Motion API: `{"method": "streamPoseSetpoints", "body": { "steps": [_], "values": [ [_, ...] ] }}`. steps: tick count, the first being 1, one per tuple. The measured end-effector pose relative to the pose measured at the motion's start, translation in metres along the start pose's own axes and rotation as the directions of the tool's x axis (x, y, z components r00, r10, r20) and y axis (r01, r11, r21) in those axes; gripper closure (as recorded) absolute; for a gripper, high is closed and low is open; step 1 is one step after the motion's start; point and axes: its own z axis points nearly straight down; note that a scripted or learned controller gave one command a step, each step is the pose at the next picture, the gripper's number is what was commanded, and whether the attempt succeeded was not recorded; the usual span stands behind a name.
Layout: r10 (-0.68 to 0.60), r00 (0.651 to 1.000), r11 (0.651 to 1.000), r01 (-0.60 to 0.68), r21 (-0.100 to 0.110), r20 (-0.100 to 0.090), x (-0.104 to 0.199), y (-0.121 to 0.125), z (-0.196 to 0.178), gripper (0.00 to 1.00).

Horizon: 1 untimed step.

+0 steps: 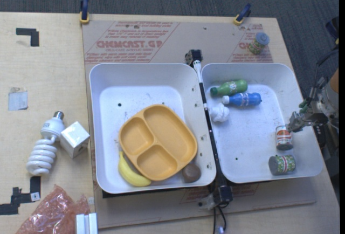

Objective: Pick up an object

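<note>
The right shallow white plastic bin (253, 171) holds the likely target, a small red-and-white can (283, 137), standing close to its right wall. The metal two-finger tool (298, 121) hangs just above it; its opening I cannot tell. It may hit the wall or tip the can over.

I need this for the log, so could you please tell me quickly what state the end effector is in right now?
End effector: cannot be told; it sits at the right bin's right edge, just above the small can.
</note>
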Motion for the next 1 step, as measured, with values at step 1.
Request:
{"method": "streamPoseSetpoints", "body": {
  "steps": [1],
  "values": [
    [0.000,1.000,1.000,0.000,0.000,0.000,0.0000,0.0000,0.0000,0.00]
  ]
}}
